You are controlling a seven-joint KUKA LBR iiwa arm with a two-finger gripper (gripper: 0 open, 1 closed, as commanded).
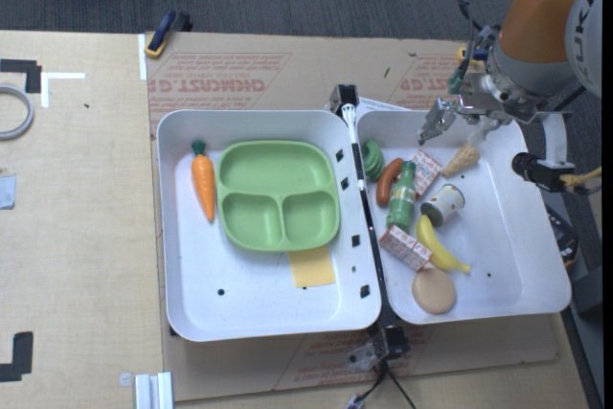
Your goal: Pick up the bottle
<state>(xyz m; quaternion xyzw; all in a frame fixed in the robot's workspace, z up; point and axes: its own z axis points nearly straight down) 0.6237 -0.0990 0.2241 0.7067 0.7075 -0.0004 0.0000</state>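
Likely light, rigid, slick small green plastic bottle (pixel 401 193) lying among clutter in right white bin (pixel 517 263); best pinched mid-body (two-finger gripper (pixel 450 118) spread, holding nothing).

In the left bin (pixel 182 302): carrot (pixel 203 186) left of tray (pixel 279 195); in the right bin (pixel 522 283): bottle (pixel 402 194) between sausage (pixel 388 180) and can (pixel 442 202), banana (pixel 440 247) below.

A grey KUKA robot arm (pixel 551 62) with a glossy orange band, black lettering, trailing cables and a small metal two-finger gripper (pixel 441 122).
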